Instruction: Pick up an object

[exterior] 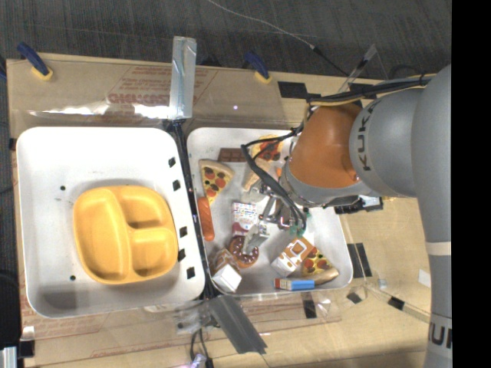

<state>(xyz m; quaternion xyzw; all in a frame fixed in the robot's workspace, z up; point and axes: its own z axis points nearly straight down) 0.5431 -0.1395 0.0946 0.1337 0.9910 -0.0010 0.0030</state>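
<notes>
The right white bin (343, 261) holds several small toy foods. A pizza slice (215, 179) lies at its upper left, with a red sausage (205, 218) below it along the left wall. A chocolate donut (244, 252), a white block (227, 279), another pizza slice (310, 260) and a red-and-blue marker (294, 284) lie near the bottom. My gripper (270, 215) hangs low over the middle of this bin, beside a small white-and-pink packet (245, 213). The orange wrist band hides the bin's upper right part.
The left white bin (38, 159) holds a yellow divided tray (124, 231). A black divider with clips runs between the two bins. Blue clamps and silver tape hold the cardboard at the back edge. Cables trail from the arm over the right bin.
</notes>
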